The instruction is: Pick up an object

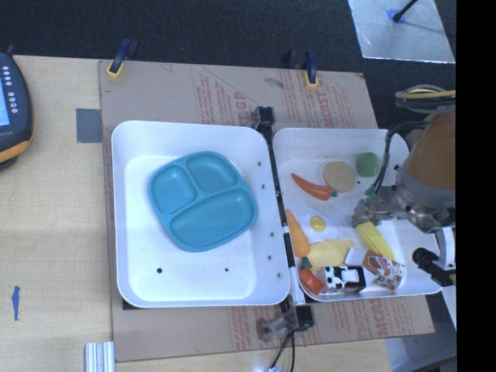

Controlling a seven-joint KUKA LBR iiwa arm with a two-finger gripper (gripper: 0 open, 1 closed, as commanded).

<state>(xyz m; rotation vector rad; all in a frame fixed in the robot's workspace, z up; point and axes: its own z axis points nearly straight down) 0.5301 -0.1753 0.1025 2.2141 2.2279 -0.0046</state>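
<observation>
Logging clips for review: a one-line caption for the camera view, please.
Gripper low in right bin over corn cob among toy foods; blue plate in left bin.

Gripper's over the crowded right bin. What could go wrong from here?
1. The gripper sits just beside the corn cob, with the toys packed close; it may nudge them rather than grasp one.
2. The chili pepper and round cracker lie flat, so a pinch could slip.

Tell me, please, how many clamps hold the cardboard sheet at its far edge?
2. One yellow-tipped clamp sits at the far left corner of the cardboard sheet; the other clamp is beyond the right bin. Others may be hidden.
</observation>
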